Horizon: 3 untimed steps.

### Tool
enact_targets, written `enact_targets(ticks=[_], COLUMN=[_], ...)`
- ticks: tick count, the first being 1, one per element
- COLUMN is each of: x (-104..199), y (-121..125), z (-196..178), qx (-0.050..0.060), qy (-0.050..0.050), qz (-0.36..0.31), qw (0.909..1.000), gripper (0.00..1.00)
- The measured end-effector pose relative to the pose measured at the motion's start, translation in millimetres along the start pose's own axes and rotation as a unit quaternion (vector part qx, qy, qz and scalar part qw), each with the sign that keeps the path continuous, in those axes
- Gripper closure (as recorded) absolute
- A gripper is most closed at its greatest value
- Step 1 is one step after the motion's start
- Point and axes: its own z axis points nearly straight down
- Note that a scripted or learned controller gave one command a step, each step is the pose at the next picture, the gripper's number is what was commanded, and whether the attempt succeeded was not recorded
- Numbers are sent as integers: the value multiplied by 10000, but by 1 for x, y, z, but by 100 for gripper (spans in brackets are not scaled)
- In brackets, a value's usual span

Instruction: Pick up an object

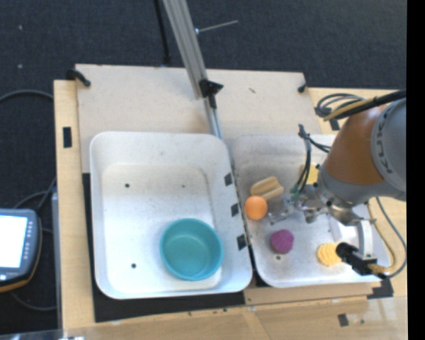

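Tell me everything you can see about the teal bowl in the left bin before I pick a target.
The teal bowl is a round, smooth, plastic-looking dish, one solid blue-green colour, with a plain rim and a slightly darker inside. It stands upright, mouth up, and nothing shows inside it. It sits on the floor of the left bin, in the corner nearest the camera and close to the wall shared with the right bin. It is the one object in that bin, and nothing but the bin touches it; the gripper is over the other bin.
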Motion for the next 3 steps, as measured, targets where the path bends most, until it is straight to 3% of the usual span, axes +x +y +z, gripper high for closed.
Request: enact_targets(ticks=[1,2,3], x=[-1,-2,-9], y=[0,1,6], z=[23,12,-51], qx=[-15,-39,-62], qy=[-3,1,-6], qz=[0,26,-16], qw=[10000,10000,10000], gripper=[0,100,100])
